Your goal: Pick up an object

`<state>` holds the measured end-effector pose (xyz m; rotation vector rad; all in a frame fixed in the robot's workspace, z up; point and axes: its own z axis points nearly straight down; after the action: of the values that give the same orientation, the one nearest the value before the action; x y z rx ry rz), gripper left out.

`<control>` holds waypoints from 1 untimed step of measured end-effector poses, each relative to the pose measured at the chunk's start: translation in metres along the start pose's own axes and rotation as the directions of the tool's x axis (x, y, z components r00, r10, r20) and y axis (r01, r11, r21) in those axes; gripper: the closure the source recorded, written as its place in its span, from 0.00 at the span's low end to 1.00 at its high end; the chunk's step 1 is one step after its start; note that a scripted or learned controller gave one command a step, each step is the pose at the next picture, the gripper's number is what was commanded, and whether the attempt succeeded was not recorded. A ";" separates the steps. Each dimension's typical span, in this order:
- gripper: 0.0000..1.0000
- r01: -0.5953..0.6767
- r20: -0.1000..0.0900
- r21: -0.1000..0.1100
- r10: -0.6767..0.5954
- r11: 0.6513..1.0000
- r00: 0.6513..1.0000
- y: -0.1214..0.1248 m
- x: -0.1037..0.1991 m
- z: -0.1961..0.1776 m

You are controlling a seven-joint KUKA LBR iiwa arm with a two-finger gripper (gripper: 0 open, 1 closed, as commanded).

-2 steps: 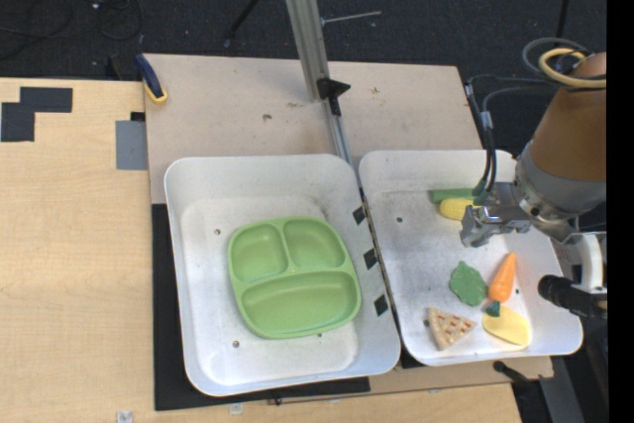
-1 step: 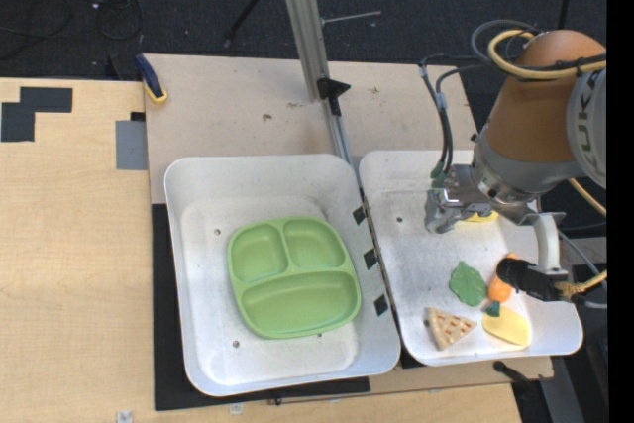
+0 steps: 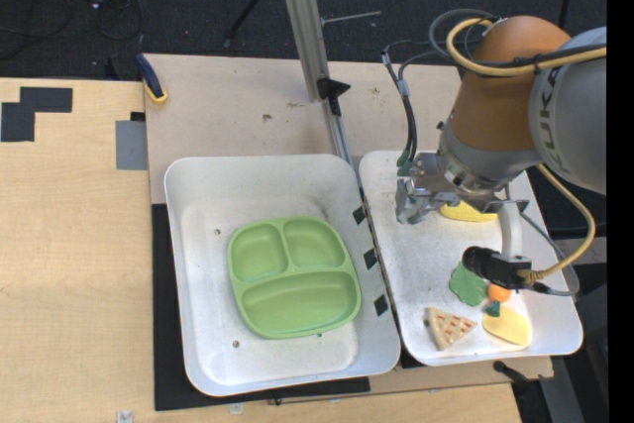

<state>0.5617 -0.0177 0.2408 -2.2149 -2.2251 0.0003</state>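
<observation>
My gripper (image 3: 409,209) hangs over the left part of the right bin (image 3: 416,332), near the bin floor, with the bulky orange-banded wrist above it. A yellow banana-like toy (image 3: 468,211) lies just to its right, partly hidden under the wrist. Farther toward the front right lie a green toy (image 3: 468,286), a small orange piece (image 3: 498,293), a yellow wedge (image 3: 508,326) and a pizza slice toy (image 3: 451,327). Nothing is visible under the gripper.
The left bin (image 3: 198,203) holds a green divided plate (image 3: 293,275). A metal post (image 3: 305,25) rises behind the bins. Black clips (image 3: 370,258) sit on the seam between the bins. A black cable fitting (image 3: 487,264) hangs beside the green toy.
</observation>
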 end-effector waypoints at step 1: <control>1.00 0.000 0.001 0.001 0.000 1.000 1.000 0.014 0.053 0.006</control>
<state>0.5755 0.0357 0.2345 -2.2153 -2.2246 0.0017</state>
